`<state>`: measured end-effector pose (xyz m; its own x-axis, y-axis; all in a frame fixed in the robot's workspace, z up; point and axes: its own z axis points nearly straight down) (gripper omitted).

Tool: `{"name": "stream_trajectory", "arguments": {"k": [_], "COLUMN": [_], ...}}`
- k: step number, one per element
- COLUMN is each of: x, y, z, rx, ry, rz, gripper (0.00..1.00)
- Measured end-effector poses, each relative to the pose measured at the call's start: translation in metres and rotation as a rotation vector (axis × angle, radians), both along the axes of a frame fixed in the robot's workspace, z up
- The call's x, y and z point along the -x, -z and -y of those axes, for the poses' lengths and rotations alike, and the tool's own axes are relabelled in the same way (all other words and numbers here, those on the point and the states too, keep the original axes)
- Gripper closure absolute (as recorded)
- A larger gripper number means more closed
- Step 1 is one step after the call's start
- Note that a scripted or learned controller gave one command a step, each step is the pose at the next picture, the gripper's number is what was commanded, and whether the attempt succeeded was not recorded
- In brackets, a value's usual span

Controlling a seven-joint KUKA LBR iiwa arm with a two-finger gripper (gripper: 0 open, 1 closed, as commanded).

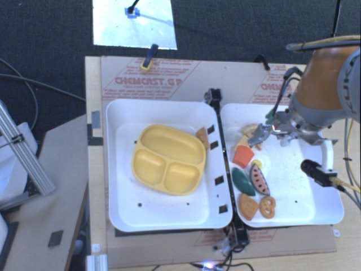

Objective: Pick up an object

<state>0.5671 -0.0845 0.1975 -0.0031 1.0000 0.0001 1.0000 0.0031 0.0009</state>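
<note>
Toy food pieces crowd the right bin's [324,208] left side, an orange-red block [243,155] uppermost, as the gripper [256,135] hovers just above it at centre right; whether its jaws are apart cannot be told. Approach under way; descent likely follows.

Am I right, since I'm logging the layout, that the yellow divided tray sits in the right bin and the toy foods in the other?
Not quite. The camera view shows the yellow divided tray in the left bin; the toy foods lie in the right bin.
</note>
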Motion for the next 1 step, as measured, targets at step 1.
{"name": "stream_trajectory", "arguments": {"k": [1], "x": [0.021], "y": [0.014], "z": [-0.0804], "rx": [-0.003], "ry": [-0.008], "rz": [-0.003], "gripper": [0.0]}}
